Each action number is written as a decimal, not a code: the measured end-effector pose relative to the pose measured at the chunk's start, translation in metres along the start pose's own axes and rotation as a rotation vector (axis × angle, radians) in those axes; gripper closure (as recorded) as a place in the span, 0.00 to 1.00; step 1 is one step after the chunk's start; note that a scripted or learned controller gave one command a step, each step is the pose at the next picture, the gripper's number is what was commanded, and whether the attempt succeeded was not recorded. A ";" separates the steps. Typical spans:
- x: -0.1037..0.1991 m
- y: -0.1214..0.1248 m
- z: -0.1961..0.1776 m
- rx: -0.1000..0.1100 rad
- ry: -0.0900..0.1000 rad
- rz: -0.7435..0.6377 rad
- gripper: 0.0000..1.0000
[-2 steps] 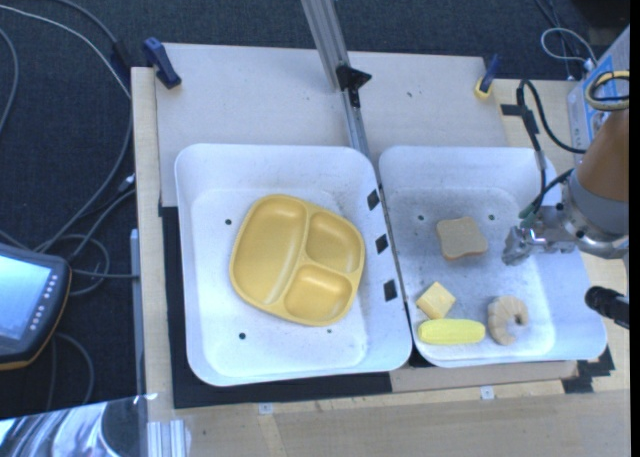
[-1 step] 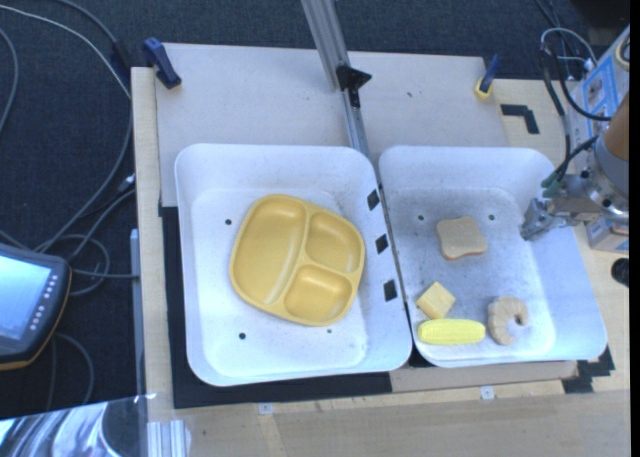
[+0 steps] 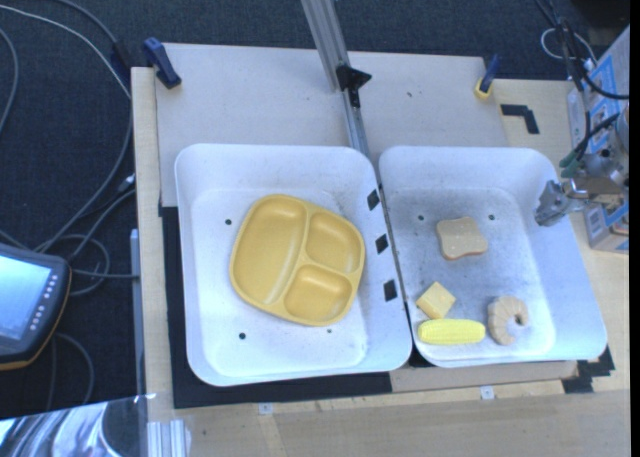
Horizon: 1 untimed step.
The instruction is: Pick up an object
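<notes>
Bread slice [image 3: 461,238] left of gripper [image 3: 553,203], prob. apart.

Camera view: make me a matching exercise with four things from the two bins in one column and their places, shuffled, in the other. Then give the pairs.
Things:
1. yellow divided tray
2. slice of bread
3. corn cob
4. doughnut

Places:
A. front edge of the right bin, just below the cheese wedge
B. middle of the left bin
C. near the right bin's front right corner
D. centre of the right bin, farther back than the other food

Pairs: 1-B, 2-D, 3-A, 4-C
</notes>
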<state>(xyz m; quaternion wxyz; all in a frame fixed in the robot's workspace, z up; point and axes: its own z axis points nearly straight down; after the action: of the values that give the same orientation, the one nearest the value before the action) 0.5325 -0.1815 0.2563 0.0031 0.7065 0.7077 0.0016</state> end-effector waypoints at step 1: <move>0.044 0.001 0.001 0.007 0.004 -0.004 1.00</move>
<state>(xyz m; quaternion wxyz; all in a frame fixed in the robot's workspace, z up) 0.5332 -0.1372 0.2555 -0.0010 0.7051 0.7091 0.0006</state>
